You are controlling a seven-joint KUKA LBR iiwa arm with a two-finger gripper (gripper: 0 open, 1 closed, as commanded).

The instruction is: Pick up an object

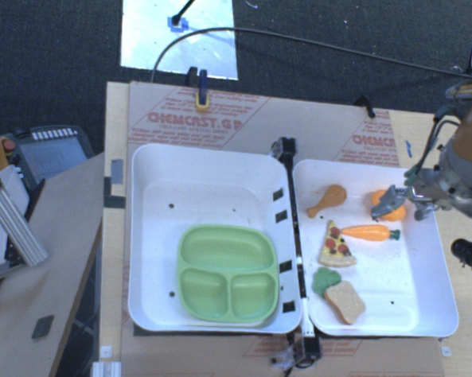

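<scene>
the arm (468, 150) reaches in from the right, its gripper (394, 203) low over the upper right part of the right bin (427, 315). the gripper sits right at an orange object (381, 202) near the bin's far wall, and the metal fingertips overlap that object; whether it is clamped between them or just lying beneath them cannot be told from this angle, nor whether the gripper is spread or closed

just below it lies a toy carrot (369, 232), lengthwise left to right with its green top pointing right. left of the gripper is a toy chicken drumstick (328, 200), tilted, well apart from the carrot's tip. a pizza slice (337, 246) lies just beside the carrot's left end. nearer the front are a green broccoli piece (324, 280) and a slice of bread (345, 301), touching each other

the left bin (150, 218) holds a green divided plate (228, 272) with three compartments, toward its front right corner
</scene>
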